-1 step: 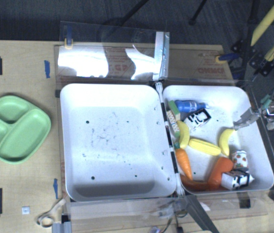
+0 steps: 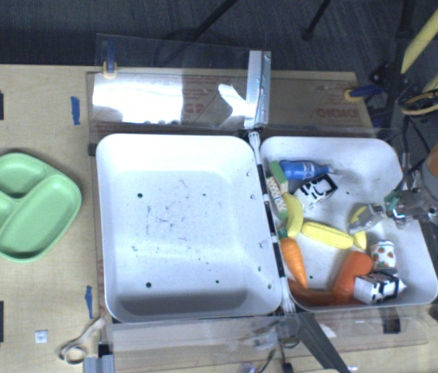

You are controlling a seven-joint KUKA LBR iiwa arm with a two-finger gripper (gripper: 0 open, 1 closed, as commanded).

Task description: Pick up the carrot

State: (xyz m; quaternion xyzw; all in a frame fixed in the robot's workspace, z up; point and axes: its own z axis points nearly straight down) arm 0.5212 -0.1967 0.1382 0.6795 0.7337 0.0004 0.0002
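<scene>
Your pincer [image 2: 368, 216] hangs over the right bin [image 2: 374, 155], nothing between its fingers; I cannot tell whether they are parted. The carrot [image 2: 293, 262] lies left of and below it, against the bin's left wall, beside the banana [image 2: 329, 235].

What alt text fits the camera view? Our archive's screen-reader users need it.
An orange carrot lies at the right bin's left wall among a banana and other toys, with the gripper low over that bin's right side. The left bin sits beside a green plate.
</scene>
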